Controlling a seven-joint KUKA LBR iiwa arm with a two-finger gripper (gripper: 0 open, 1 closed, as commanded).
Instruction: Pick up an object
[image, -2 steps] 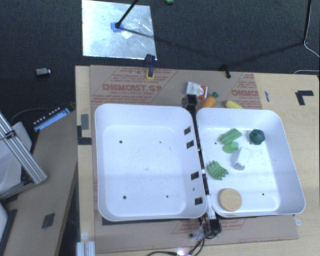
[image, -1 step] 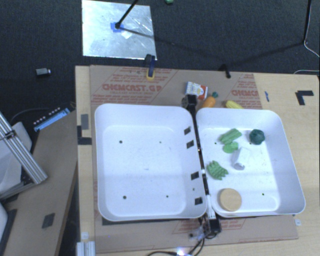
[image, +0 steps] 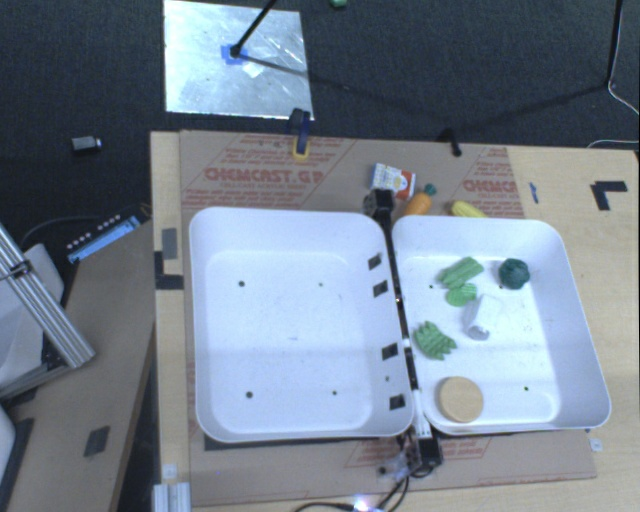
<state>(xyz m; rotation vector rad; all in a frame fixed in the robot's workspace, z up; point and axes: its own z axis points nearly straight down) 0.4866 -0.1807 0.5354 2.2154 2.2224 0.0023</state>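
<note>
Two white bins sit side by side on the bench, clipped together along their shared edge so neither can slide when something is pulled out.

The left bin (image: 290, 330) has nothing loose in it that I can make out, just a few dark dots on its floor.

Everything worth picking is in the right bin (image: 575, 340). A dark green ball (image: 514, 273) sits near the far right corner. Beside it, toward the shared edge, lie two light green pieces (image: 461, 272), one just below the other. A small grey-white piece (image: 475, 318) lies around the middle, a ridged green piece (image: 434, 341) sits close to the shared edge, and a tan disc (image: 461, 398) rests flat near the near edge. They lie apart from one another, which I judge leaves room for fingers around most of them.

A few odd items, an orange one (image: 418, 204) and a yellow one (image: 466, 210), lie on the bench just past the far rim.

As for the claw, I see no arm over the bins, so nothing is grasped yet.
</note>
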